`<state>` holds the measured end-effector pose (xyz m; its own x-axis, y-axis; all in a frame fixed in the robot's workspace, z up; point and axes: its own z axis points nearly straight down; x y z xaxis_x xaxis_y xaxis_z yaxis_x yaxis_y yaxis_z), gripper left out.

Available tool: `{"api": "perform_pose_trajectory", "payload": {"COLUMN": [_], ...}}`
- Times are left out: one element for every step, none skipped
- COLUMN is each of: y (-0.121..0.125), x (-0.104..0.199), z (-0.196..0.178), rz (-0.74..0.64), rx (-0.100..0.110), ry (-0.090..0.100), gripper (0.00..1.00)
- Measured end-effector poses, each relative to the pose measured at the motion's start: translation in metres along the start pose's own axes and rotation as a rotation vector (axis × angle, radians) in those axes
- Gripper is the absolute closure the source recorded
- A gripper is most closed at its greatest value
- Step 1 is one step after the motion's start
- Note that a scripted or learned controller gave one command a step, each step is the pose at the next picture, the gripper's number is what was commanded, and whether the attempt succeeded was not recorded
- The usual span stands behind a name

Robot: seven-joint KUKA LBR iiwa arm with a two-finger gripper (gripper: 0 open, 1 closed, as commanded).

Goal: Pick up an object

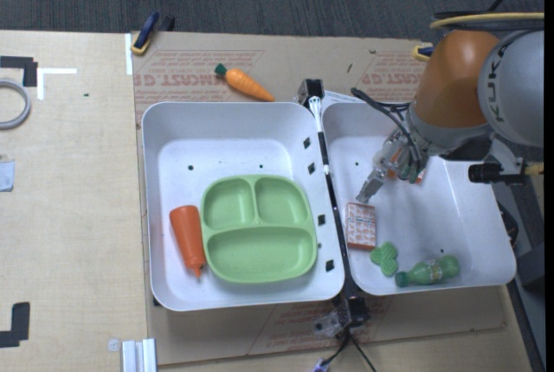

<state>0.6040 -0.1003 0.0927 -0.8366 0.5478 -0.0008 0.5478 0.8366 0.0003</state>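
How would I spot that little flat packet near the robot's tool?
Look in the right-hand white bin, along its left wall. The packet lies flat there, just below the tool. It is a reddish-and-white rectangle, unlike the green bottle and small green piece beyond it.

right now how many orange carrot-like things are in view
2. One carrot lies on the cardboard behind the left bin; one orange piece lies inside the left bin, left of the green plate.
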Motion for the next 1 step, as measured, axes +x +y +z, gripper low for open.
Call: {"api": "perform_pose_trajectory", "payload": {"y": [0.0266], "x": [-0.0320], "z": [-0.0005], "rz": [-0.059], "rx": [-0.002], "ry": [-0.004], "gripper": [0.00]}}
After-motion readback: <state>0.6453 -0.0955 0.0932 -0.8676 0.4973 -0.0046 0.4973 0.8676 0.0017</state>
